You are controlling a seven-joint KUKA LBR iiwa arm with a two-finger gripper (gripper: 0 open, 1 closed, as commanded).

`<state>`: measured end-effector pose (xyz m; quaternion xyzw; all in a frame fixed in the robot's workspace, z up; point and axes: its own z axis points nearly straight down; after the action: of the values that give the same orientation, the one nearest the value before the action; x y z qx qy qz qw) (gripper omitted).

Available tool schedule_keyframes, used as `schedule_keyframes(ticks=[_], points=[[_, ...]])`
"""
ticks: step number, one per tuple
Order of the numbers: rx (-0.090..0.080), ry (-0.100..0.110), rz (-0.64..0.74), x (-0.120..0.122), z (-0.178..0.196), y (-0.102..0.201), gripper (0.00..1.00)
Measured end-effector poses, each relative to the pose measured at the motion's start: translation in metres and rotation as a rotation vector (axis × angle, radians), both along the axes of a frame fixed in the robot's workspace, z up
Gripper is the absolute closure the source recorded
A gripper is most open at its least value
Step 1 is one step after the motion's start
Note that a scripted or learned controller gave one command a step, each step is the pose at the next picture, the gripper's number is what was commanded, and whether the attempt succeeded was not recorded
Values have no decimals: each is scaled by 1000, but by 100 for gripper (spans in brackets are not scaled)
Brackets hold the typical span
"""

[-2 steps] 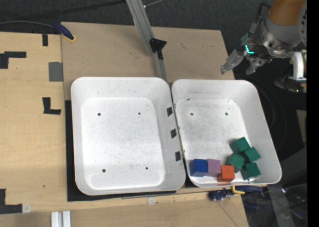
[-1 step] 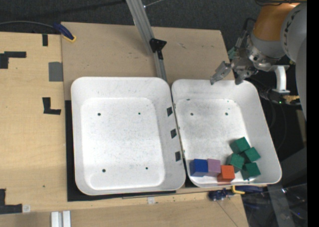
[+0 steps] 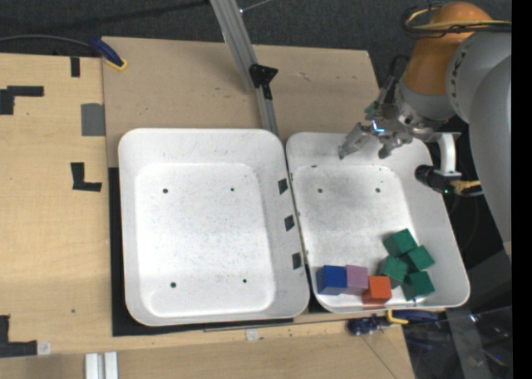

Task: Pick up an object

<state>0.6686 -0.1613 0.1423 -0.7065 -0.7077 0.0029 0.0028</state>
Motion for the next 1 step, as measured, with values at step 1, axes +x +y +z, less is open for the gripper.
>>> schedule_keyframes(ticks=[1], points=[[0, -1, 0, -2, -55, 1, 0]])
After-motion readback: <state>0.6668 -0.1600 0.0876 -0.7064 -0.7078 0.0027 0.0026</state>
